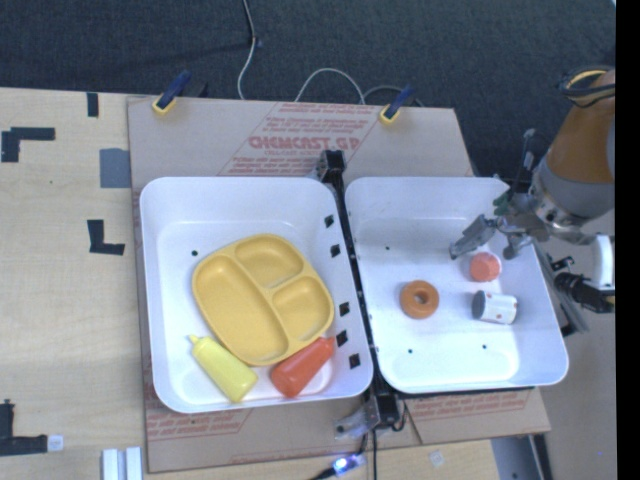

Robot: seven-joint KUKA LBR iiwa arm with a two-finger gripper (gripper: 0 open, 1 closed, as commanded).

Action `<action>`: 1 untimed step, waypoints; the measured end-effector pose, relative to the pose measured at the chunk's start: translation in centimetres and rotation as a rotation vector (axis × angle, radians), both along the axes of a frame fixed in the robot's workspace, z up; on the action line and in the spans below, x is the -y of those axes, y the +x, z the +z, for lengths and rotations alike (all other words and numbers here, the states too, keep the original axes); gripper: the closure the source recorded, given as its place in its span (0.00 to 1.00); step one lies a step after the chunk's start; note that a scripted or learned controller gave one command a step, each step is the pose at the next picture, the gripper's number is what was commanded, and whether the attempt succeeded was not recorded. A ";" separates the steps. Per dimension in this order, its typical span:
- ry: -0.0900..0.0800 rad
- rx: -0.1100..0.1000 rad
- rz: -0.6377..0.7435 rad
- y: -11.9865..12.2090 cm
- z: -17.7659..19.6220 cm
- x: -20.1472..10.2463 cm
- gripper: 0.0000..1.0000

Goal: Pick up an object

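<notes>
In your left bin (pixel 160 228) sit a yellow divided plate (pixel 262 296), a yellow bottle (pixel 223 367) and an orange-red bottle (pixel 301 365). In your right bin (pixel 400 203) lie an orange ring (pixel 419 299), a white cylinder (pixel 495 307) and a red ball (pixel 485 266). The jaws (pixel 488 236) stand spread wide just above the ball, holding nothing.

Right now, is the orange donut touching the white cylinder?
Apart. The camera view shows bare white bin floor between the donut and the cylinder.
</notes>
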State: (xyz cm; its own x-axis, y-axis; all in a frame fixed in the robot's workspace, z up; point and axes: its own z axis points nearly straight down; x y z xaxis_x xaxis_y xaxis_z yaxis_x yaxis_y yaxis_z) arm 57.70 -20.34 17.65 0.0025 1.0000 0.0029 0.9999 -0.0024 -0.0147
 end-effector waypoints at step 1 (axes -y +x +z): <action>-0.003 0.013 0.004 0.4 0.8 0.0 0.00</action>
